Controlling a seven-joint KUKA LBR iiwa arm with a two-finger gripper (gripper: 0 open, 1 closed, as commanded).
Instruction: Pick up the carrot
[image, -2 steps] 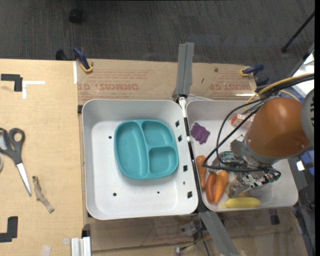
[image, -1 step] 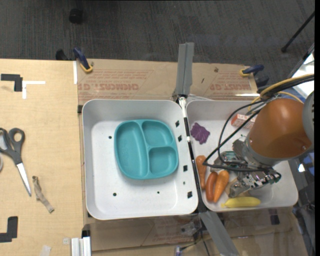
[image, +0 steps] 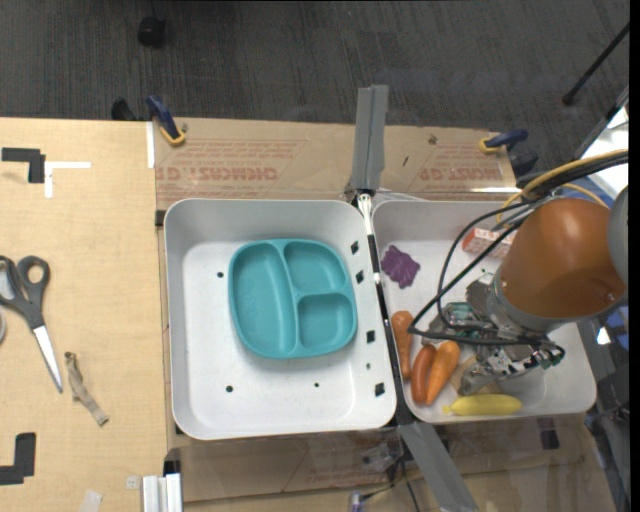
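Right bin (image: 560, 398) held the produce: carrot (image: 436, 370) lay against the bin's left wall, near the front, long axis running roughly front to back. A second orange piece (image: 402, 326) sat just behind it, touching or nearly so. Yellow banana (image: 484, 404) lay along the front wall, purple item (image: 400, 265) further back. Left bin (image: 190, 330) carried a teal divided plate (image: 294, 297). Scissors (image: 30, 310) lay on the counter, well apart.

Arm's orange band (image: 558, 262) hung over the right bin; jaws (image: 490, 368) sat low, just right of the carrot. Whether they were open or closed could not be told, and nothing was seen between them.

Step in hand, by my reading: approach, grasp not yet made. Next move likely calls for a shift left over the carrot, clear of wall and neighbour
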